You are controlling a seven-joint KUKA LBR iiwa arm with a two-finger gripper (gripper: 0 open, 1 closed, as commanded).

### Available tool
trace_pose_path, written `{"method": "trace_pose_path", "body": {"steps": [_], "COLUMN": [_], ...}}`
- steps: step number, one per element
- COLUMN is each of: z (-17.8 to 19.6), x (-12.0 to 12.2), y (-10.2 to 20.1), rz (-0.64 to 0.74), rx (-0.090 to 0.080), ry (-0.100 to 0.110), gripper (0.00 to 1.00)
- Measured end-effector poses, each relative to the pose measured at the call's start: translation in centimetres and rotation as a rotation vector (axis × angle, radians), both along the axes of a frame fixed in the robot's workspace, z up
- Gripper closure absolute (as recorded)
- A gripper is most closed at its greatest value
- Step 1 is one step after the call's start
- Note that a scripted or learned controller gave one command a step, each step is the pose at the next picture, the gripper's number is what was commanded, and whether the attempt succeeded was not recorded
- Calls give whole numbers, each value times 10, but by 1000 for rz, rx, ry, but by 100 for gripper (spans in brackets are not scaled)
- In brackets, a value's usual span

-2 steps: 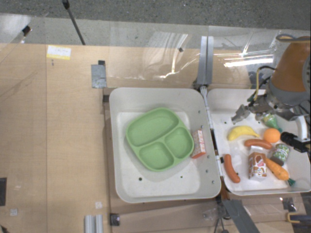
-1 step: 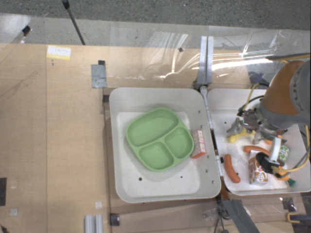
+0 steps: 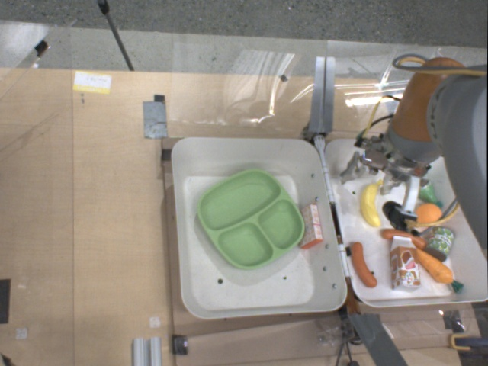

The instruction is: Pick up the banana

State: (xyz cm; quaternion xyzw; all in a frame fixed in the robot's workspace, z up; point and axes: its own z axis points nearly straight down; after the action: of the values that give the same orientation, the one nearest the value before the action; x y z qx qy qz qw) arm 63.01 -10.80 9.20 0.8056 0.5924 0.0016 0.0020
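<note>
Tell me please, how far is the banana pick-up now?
Done: the arm has reached over the right bin, and the gripper is close above the banana. In hand: nothing visible; the banana lies on the bin floor beside the orange. Left: grasp it and lift it out.

**Much hidden around the right bin**

The arm (image 3: 457, 120) was cut off by the right edge and covered the far right corner of the right bin (image 3: 347, 204). The gripper (image 3: 393, 175) was a blurred cluster of metal above the banana (image 3: 370, 206). The small carton (image 3: 406, 267) bore print too small to read, as did the packet (image 3: 312, 226) beside the green plate (image 3: 250, 219).
</note>
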Motion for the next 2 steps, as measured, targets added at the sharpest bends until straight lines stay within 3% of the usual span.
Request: {"method": "trace_pose_path", "body": {"steps": [1,2], "z": [-1,11], "x": [-45,-43], "y": [5,4], "rz": [8,8], "rx": [1,1], "ry": [2,-2], "gripper": [0,100]}}
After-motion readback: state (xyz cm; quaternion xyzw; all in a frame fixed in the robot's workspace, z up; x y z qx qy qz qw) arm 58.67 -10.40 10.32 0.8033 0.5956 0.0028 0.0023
